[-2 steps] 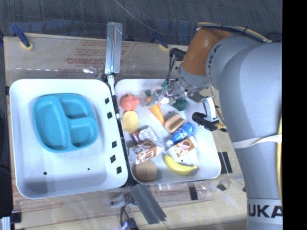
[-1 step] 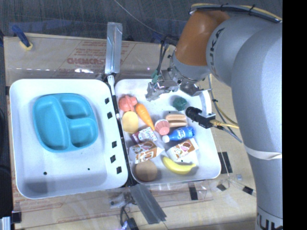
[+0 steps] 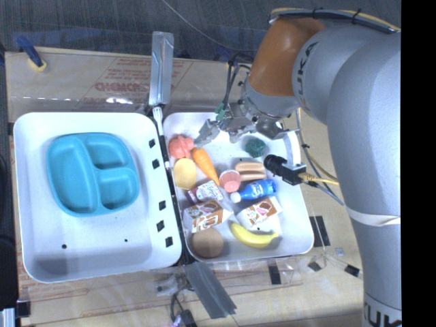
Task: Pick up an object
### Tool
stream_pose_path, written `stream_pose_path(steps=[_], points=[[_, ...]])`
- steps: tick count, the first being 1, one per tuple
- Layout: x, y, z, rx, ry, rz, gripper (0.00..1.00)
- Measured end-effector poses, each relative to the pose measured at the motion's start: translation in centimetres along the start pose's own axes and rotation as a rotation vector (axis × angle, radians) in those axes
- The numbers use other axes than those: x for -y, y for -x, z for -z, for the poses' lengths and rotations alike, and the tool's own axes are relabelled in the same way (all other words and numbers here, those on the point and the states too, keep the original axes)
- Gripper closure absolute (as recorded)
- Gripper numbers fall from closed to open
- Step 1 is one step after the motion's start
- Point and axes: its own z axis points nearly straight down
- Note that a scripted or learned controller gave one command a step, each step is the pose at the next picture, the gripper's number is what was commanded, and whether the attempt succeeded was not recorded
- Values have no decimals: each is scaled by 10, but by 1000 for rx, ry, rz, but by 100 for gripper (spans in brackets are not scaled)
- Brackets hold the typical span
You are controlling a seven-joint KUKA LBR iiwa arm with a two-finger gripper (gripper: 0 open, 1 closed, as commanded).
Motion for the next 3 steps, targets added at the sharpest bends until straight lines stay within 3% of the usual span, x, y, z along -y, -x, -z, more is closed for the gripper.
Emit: stream_pose_path(steps=[1, 2, 3], points=[[-4, 8, -107, 0, 0, 113, 0], [-4, 8, -96, 1, 0, 116, 100], [-29, -45, -2, 2, 8, 215, 100]])
